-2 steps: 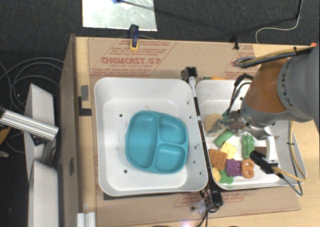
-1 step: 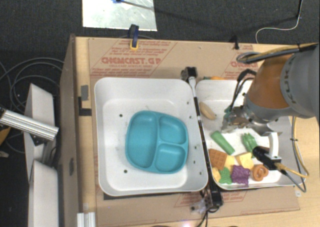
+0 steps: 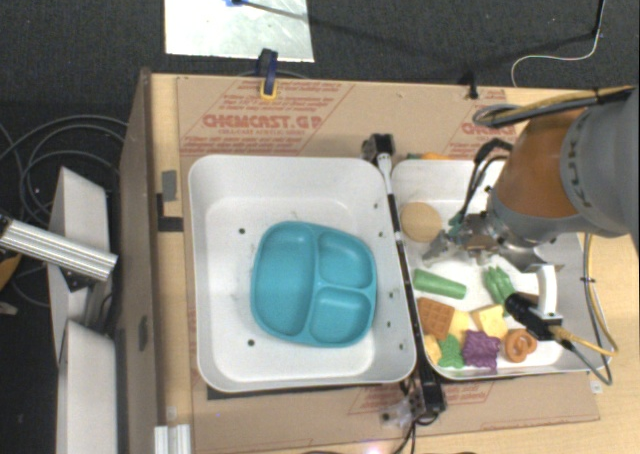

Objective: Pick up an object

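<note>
We see a cardboard-covered bench (image 3: 300, 107) bearing two shallow white bins side by side. The left bin (image 3: 215, 242) holds a teal divided plate (image 3: 313, 283) lying flat near its middle. The grey arm with its orange band (image 3: 545, 177) reaches in from the right over the right bin (image 3: 440, 174), and its gripper (image 3: 468, 235) sits low over that bin's middle; we cannot tell how it is set or whether anything is in it. The objects to pick lie in the right bin: a tan round piece (image 3: 421, 220) just left of the gripper, a green cucumber-like stick (image 3: 440, 285) below it, a second green piece (image 3: 499, 284) to the right, then along the near edge a waffle square (image 3: 436, 315), a yellow wedge (image 3: 491, 320), a purple cluster (image 3: 481, 348), a small green piece (image 3: 451, 351) and a brown pretzel-like ring (image 3: 519, 345).
</note>
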You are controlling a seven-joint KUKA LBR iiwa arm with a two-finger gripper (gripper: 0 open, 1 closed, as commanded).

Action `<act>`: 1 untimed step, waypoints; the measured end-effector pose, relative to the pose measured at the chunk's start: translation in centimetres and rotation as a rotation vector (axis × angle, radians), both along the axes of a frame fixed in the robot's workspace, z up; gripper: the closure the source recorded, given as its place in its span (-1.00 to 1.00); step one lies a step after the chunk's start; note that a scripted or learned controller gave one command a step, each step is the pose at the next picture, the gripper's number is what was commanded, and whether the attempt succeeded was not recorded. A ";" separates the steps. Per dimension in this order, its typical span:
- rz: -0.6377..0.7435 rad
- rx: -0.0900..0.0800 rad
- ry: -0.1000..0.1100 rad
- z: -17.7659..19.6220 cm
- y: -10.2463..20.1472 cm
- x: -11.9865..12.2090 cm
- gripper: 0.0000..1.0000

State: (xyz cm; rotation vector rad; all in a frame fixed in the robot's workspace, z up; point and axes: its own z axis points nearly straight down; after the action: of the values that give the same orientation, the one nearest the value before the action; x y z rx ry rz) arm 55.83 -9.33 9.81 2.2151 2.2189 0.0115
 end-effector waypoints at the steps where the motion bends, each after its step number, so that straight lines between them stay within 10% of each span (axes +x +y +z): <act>1: 0.004 -0.003 0.001 -1.3 -1.7 7.5 -1.00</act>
State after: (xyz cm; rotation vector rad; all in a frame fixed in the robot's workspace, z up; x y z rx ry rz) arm 63.35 -11.06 8.52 2.2094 2.2223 0.0075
